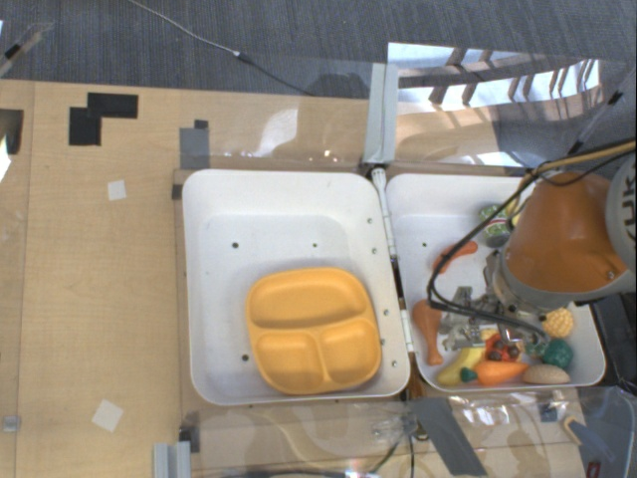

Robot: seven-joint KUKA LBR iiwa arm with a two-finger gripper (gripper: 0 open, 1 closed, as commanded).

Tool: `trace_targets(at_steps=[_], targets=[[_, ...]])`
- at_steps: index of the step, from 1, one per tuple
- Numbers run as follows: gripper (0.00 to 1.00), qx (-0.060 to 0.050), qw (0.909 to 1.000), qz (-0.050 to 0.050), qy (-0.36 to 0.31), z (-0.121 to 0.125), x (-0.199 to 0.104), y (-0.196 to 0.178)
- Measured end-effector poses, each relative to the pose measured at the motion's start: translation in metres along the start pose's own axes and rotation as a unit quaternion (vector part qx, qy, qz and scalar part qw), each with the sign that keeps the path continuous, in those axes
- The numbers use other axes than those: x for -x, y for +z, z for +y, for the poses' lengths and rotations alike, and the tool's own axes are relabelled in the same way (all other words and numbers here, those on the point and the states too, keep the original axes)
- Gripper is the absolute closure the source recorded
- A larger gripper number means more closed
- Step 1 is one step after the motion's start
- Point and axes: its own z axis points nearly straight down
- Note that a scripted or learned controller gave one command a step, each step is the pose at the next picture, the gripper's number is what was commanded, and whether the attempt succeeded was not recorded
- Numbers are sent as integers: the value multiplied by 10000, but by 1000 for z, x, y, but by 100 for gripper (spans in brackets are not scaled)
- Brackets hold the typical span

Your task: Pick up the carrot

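Approach step: the grey two-finger gripper (476, 329), finger state indiscernible, hangs low in the right white bin (428, 207) over piled toy food, just far of the orange plastic carrot (501, 371); next, close around it.

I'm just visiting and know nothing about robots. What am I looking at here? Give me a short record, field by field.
machine: grey arm with an orange band, reaching in from the right
hand: low over the toy food in the right bin
left bin: holds a yellow divided plate
right bin: holds a pile of toy food at its near end
carrot: orange, lying in the pile, near the front wall
other food: corn, a banana
goal: pick up the carrot, not yet lifted
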Motion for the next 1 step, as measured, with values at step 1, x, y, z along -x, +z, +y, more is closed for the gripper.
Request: trace_targets(at_steps=[1], targets=[[100, -6, 9942, -95, -1076, 78, 52, -75]])
